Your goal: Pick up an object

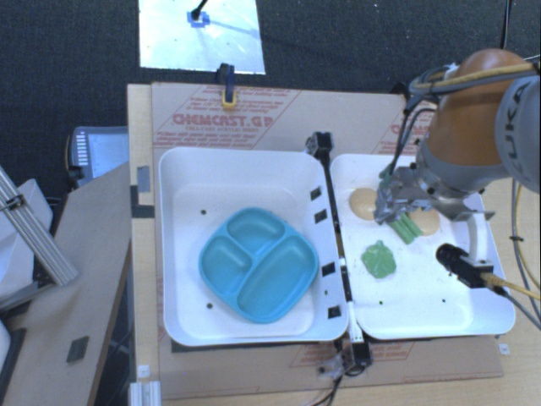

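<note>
The gripper (390,208) is down low in the right bin (423,311), just behind the green leafy toy (379,259). The green sticks (407,227) lie right by it, behind the leafy toy and a bit to the right. A tan round piece (363,202) lies behind the leafy toy too. It is too hard to see if the gripper is spread wide or squeezed. I think this is the grabbing step. Next it should pinch the sticks, then lift straight up. The blue plate (258,263) lies well to the left of the leafy toy.
</note>
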`<state>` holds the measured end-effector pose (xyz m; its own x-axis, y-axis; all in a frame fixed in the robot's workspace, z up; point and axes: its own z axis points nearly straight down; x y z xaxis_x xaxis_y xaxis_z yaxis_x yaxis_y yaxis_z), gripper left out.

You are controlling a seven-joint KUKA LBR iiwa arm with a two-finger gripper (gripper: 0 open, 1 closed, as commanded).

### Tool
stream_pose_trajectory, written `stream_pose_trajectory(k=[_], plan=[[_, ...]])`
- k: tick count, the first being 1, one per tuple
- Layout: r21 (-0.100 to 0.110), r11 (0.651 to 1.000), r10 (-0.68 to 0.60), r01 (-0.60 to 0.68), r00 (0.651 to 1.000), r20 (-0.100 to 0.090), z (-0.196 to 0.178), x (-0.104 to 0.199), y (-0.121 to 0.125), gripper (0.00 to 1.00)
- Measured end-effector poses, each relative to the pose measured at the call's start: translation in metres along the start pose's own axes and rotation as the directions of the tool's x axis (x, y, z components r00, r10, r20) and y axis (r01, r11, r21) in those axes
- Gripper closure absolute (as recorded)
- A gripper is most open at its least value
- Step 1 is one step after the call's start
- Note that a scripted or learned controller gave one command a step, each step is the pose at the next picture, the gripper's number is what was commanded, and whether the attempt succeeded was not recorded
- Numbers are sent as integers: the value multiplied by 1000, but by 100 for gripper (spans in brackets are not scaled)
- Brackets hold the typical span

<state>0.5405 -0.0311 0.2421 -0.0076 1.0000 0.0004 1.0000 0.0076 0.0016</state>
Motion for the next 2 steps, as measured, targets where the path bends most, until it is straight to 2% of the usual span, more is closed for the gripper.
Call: stream_pose_trajectory(k=[1, 2], plan=[[1, 1000, -1, 1, 1000, -1, 8, 61, -8, 100], [1, 1000, 0, 0, 1000, -1, 19, 109, -18, 100]])
